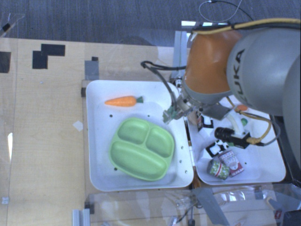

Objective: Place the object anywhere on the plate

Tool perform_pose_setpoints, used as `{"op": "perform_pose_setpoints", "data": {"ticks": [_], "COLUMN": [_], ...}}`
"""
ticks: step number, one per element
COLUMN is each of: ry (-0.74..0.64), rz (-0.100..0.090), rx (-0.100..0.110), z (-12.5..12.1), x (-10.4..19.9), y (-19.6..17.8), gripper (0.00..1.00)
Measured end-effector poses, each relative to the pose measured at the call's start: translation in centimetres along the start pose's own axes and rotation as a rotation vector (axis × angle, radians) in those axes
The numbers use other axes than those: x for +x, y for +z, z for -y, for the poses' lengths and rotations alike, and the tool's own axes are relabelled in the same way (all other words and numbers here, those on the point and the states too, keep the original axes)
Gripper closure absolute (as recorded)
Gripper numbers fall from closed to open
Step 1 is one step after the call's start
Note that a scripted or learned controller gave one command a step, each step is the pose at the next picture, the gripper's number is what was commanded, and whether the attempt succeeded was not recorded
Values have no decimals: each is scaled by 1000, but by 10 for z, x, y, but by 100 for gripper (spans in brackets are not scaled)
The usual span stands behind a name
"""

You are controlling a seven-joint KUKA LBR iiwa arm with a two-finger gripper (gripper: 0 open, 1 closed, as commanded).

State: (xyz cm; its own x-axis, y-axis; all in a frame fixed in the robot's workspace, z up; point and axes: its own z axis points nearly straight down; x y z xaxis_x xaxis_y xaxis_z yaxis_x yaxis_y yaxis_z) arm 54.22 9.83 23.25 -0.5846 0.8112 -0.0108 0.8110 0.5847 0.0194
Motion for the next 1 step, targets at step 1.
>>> {"op": "perform_pose_setpoints", "data": {"ticks": [1], "ry": [0], "rz": [0], "rx": [0], "z": [0], "x": [0], "y": [0], "gripper": [0]}}
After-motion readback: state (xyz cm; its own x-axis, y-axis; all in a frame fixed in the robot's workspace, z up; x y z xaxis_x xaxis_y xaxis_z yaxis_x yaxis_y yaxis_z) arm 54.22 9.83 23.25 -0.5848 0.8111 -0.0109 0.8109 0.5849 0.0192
